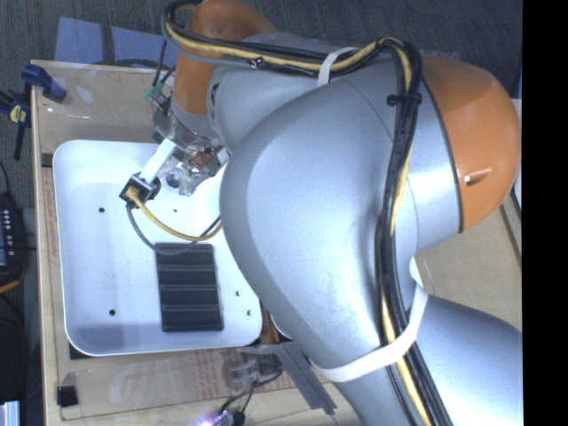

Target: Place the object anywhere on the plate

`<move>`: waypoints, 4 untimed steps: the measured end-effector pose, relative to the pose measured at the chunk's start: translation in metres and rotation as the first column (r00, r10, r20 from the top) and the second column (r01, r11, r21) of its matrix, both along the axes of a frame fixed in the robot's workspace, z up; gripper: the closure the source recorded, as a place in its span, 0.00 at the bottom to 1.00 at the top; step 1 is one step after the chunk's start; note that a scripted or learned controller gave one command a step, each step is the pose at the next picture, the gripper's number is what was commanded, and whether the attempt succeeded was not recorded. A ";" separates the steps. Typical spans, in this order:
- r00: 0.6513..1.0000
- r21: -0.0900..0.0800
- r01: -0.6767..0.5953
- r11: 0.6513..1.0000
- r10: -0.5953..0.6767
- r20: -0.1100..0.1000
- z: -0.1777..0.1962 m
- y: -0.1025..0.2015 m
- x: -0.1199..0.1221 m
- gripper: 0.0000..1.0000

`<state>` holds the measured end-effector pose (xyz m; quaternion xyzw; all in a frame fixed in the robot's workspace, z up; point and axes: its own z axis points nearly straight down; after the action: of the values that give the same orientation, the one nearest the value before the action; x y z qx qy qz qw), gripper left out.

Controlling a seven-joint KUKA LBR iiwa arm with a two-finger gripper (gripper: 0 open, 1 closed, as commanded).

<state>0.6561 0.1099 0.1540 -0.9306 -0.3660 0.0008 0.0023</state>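
Arm: you are looking at the grey arm (355,220) reaching in from the right and blocking most of the right half of the view, its orange band (209,38) sitting near the top.
Gripper: the gripper (182,171) is hanging over the upper part of the left bin; you cannot tell from this angle how it is set, and nothing is showing in it that you could call held.
Object: the likeliest candidate you are seeing is the dark ribbed rectangular block (189,287), lying flat on the bin floor toward the near edge, apart from the gripper and below it in the view.
Plate: you are not getting a clear plate anywhere here; judging by the layout, it may be lying under the arm's bulk on the right.
Progress: you are probably watching an early stage, with the block not yet picked up and both the lift and the placing left to do.
Surface: the white bin (80,238) is resting on a pale wooden bench (98,91), and a yellow cable (169,233) is looping from the wrist down across the bin floor.
Room: dark carpet is running along the top edge, and blue clamps (40,82) are gripping the bench's far left corner.
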 end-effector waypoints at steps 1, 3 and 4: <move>0.962 -0.004 0.272 0.962 -0.272 0.001 0.157 0.074 -0.007 1.00; 0.991 -0.002 -0.133 0.991 0.133 -0.003 0.242 0.109 -0.139 1.00; 0.993 -0.004 -0.122 0.993 0.122 -0.006 0.104 0.041 -0.181 1.00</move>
<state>0.4751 0.1511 0.2580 -0.9065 -0.4222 0.0043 0.0012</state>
